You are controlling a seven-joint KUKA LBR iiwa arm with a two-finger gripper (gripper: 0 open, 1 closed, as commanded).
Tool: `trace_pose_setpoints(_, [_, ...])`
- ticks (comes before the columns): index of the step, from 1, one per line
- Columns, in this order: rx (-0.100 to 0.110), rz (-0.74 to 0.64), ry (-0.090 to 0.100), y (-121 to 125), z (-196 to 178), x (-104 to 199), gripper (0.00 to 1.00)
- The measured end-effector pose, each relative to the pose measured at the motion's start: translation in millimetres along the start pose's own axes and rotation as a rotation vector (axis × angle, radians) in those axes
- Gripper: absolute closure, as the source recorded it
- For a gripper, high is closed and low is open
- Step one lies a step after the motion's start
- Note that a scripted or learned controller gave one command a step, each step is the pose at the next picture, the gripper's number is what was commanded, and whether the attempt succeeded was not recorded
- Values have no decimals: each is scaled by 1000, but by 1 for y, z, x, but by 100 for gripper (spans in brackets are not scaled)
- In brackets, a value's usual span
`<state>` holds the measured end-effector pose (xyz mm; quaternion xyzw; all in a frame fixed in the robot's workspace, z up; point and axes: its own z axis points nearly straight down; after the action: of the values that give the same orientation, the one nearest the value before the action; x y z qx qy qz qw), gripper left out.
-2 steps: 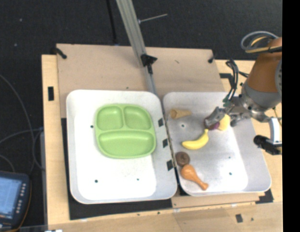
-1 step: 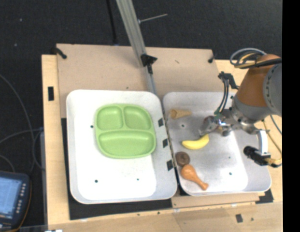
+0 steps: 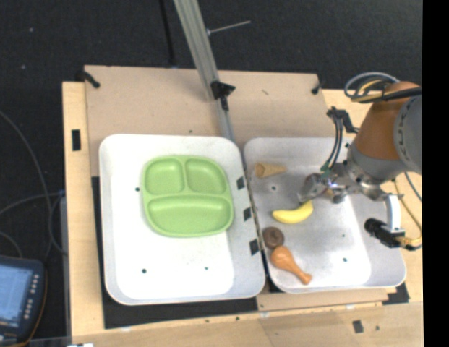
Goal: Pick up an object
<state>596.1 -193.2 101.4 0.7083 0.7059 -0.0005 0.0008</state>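
The robot's gripper, its finger state impossible to tell, hangs just above the banana, which it should straddle squarely across the middle.

right bin floor bare toward camera's right, banana, brown disc, drumstick crowding its left

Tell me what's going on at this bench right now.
A grey and orange robot arm reaches into the right bin, its hand low just above a banana. It holds nothing visibly yet. The same bin also has a chicken drumstick, a brown doughnut and an ice cream cone. The left bin holds a green divided plate.
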Motion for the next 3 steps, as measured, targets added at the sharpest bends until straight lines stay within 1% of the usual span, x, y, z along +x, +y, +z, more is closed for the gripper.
trace_pose_setpoints(1, [-3,3,-1,1,-12,-1,100])
trace_pose_setpoints(2, [-8,-6,-1,7,-75,0,100])
trace_pose_setpoints(3, [-6,-6,-1,9,-120,-5,100])
